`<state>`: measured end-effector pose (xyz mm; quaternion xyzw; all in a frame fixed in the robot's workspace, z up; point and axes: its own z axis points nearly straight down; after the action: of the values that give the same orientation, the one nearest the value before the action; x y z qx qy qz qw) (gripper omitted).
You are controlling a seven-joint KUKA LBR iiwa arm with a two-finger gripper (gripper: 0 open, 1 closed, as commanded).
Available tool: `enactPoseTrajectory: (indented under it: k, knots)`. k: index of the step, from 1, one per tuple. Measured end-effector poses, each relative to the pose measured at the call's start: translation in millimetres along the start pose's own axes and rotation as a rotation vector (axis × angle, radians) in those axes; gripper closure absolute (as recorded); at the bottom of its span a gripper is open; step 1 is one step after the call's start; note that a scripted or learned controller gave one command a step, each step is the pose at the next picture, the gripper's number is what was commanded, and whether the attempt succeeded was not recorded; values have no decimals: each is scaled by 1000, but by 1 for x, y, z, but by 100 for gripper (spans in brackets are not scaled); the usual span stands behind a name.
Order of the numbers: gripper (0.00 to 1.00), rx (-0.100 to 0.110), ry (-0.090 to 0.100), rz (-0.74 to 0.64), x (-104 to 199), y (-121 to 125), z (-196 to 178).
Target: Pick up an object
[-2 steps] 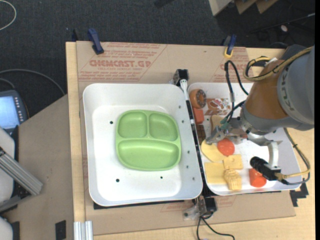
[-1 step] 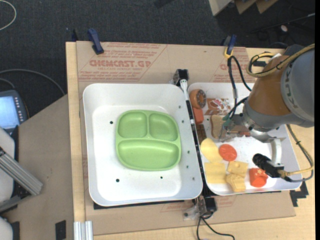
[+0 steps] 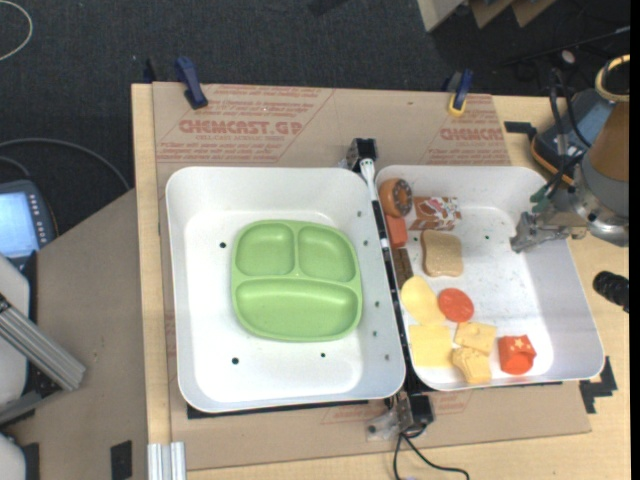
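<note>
Plastic toy foods (image 3: 452, 318), flat and glossy, lie in the right bin (image 3: 560, 308), well apart from the fingers (image 3: 535, 230); I cannot tell their opening.

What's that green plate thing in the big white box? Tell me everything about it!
The light green divided plate looks like smooth plastic, a rounded square with three sections: two small ones at the far side and one wide one nearer the camera. All three sections look bare. It lies flat, right side up, around the middle of the left shallow white bin, touching only the bin's floor. A few small dark dots mark the floor around it. The toy foods sit apart in the other bin.
</note>
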<state>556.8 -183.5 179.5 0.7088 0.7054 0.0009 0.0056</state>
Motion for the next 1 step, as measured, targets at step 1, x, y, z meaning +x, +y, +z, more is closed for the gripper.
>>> enactPoseTrajectory:
  k: [1]
  knots:
    - [100,2,6,-12,72,52,-5]
